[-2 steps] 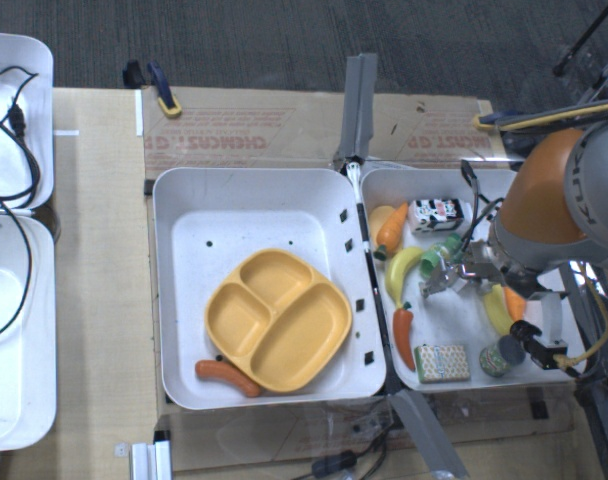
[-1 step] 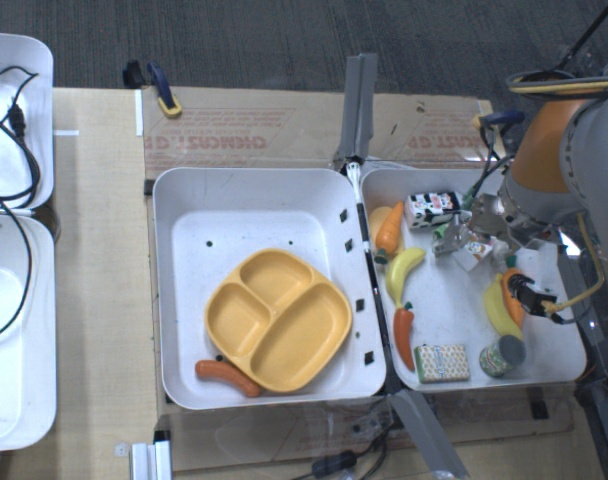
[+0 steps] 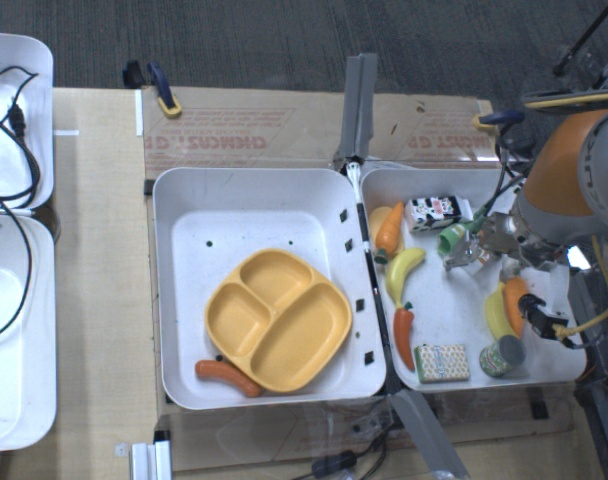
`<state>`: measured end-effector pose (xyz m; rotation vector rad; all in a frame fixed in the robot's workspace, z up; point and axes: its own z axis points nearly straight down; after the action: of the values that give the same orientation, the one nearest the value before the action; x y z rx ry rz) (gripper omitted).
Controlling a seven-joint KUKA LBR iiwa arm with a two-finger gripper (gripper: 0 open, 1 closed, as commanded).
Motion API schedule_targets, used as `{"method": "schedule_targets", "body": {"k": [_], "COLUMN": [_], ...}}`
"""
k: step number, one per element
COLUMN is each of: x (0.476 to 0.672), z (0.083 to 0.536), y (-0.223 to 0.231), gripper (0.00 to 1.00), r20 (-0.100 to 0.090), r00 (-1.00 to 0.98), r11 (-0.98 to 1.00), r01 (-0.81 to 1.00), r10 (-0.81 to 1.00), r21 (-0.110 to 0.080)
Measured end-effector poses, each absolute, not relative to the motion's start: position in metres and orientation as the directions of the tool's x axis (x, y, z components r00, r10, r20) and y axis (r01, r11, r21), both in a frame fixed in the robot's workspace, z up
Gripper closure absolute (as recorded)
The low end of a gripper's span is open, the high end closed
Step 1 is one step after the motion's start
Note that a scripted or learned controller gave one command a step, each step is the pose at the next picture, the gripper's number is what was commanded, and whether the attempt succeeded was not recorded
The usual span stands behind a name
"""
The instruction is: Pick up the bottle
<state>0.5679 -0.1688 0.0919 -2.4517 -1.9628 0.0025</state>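
Observation:
The bottle [image 3: 451,238] is a small green thing lying in the right bin [image 3: 454,313], just below a black-and-white milk carton [image 3: 433,210]. My gripper [image 3: 471,251] reaches in from the right, low over the bin floor, with its metal tip right against the bottle's right side. The grey arm with its orange band [image 3: 569,173] stands over the bin's right edge and hides part of it.
The right bin also holds a carrot [image 3: 389,228], a banana [image 3: 403,271], a red chili [image 3: 403,333], a patterned box [image 3: 442,362], a can [image 3: 501,356], and another banana and carrot [image 3: 506,308]. The left bin [image 3: 184,268] holds a yellow divided plate [image 3: 277,318] and a sausage [image 3: 226,375].

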Motion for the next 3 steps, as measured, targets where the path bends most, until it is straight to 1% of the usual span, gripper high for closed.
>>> {"method": "schedule_targets", "body": {"k": [1, 2, 3], "x": [0.617, 0.593, 0.58], "z": [0.087, 0.197, 0.14], "y": [-0.177, -0.201, -0.222], "gripper": [0.0, 0.0, 0.0], "r20": [0.005, -0.002, 0.0], "r00": [0.096, -0.144, -0.151], "r11": [-0.095, 0.144, 0.151], "r01": [0.992, 0.99, 0.989], "r10": [0.995, 0.99, 0.989], "r21": [-0.078, 0.001, -0.002]}}
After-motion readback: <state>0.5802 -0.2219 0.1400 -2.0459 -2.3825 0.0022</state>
